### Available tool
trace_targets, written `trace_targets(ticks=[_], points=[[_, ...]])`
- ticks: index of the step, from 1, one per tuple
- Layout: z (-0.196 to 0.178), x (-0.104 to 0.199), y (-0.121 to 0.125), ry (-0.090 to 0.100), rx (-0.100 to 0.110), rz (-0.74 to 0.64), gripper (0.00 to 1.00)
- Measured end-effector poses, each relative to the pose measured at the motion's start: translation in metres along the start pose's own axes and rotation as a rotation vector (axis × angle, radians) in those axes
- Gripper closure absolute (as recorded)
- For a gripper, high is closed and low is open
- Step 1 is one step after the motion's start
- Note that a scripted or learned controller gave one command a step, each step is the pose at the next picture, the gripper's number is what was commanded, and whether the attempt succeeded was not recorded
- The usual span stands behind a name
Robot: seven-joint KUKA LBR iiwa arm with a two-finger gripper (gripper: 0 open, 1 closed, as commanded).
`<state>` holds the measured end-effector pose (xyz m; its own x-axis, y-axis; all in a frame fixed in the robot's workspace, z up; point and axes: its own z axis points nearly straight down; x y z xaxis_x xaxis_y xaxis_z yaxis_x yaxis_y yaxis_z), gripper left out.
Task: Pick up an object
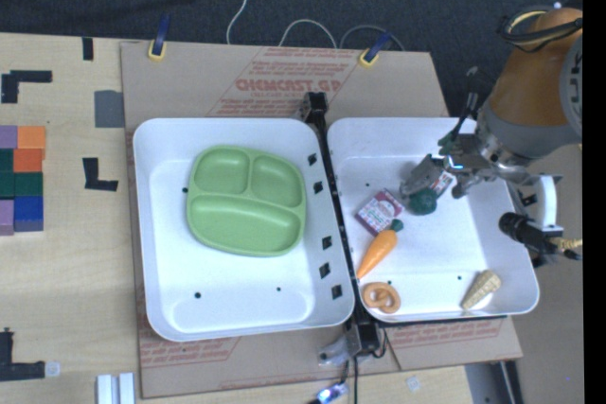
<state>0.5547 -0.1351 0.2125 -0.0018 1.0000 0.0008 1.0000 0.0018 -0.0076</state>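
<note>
Left bin (161, 298) holding a green divided plate (246, 201); right bin (502, 246) holding an orange carrot (378, 251), pink packet (379, 211), pretzel (382, 297) and pale corn cob (481, 289), all lying apart from the gripper (423, 184), whose finger spacing cannot be told, with a dark green object (423, 202) directly at its tips.
</note>
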Motion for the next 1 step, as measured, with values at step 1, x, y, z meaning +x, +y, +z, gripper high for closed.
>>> trace_targets(ticks=[1], points=[[0.0516,-0.0093,-0.0014,0.0,0.001,0.002,0.0]])
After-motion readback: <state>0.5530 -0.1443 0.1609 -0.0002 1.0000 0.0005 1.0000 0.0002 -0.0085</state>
